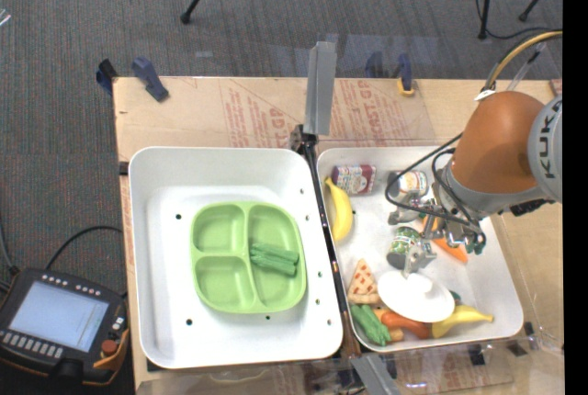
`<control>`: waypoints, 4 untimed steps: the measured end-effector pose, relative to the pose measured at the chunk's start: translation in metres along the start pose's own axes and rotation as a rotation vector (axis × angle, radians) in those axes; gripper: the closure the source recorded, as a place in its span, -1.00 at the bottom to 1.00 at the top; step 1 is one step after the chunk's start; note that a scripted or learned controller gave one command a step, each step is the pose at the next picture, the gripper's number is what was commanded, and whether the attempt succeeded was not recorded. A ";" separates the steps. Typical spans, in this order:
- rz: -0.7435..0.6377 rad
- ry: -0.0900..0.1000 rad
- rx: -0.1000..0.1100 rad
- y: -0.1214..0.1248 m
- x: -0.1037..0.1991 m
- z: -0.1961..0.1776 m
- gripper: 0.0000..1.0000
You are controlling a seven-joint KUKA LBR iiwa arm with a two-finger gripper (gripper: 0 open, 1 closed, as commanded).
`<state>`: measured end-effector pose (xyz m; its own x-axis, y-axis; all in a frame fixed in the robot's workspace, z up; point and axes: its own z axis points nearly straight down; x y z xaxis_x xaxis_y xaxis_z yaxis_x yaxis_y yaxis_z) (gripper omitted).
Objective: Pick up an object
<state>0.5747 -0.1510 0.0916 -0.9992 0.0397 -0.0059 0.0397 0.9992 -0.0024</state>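
My gripper (415, 255) hangs low in the right bin (501, 278), just above the far edge of a white plate (415, 297). Right beside it on the left is a small can with a green label (401, 244), and an orange carrot (452, 249) lies on its right. The wrist hardware hides the gripper's tip. A yellow banana (338, 209) lies along the bin's left wall, and a dark red can (354, 177) rests at the far left corner.
The right bin's near end holds a waffle-like wedge (364, 283), a green vegetable (369, 322), a second carrot (404, 324) and another banana (465, 318). In the left bin (156, 200) sits a green divided plate (220, 255) with green beans (274, 258).
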 end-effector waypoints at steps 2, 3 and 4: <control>0.170 0.000 -0.002 -0.017 0.007 0.000 -1.00; 0.163 0.000 -0.003 -0.016 0.005 -0.012 1.00; 0.090 0.000 -0.002 -0.004 -0.027 -0.062 1.00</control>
<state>0.6010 -0.1561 0.1533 -0.9916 0.1294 -0.0064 0.1294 0.9916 0.0006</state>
